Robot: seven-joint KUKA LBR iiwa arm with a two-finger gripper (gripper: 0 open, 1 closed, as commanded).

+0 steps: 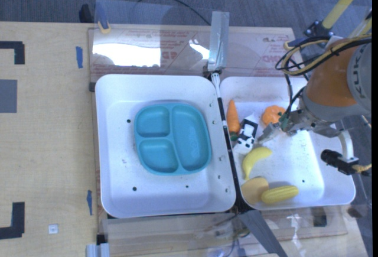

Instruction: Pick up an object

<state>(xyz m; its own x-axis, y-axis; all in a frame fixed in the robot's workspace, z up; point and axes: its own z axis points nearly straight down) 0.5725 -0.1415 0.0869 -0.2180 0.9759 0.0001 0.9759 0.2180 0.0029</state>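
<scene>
My claw (267, 133) hangs low in the right bin (331, 188); I cannot tell how its grip is set. An orange fruit (272, 114) sits just behind it, a black-and-white block (246, 133) just to its left, and a carrot (233, 116) beyond that. A banana (256, 159) lies just below, a corn cob (279, 194) farther down. The blue divided plate (173, 138) rests well left.

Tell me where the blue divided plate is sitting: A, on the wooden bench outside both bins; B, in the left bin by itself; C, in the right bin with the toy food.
B: the blue divided plate lies flat in the left bin, while the carrot and banana lie in the right bin.
</scene>
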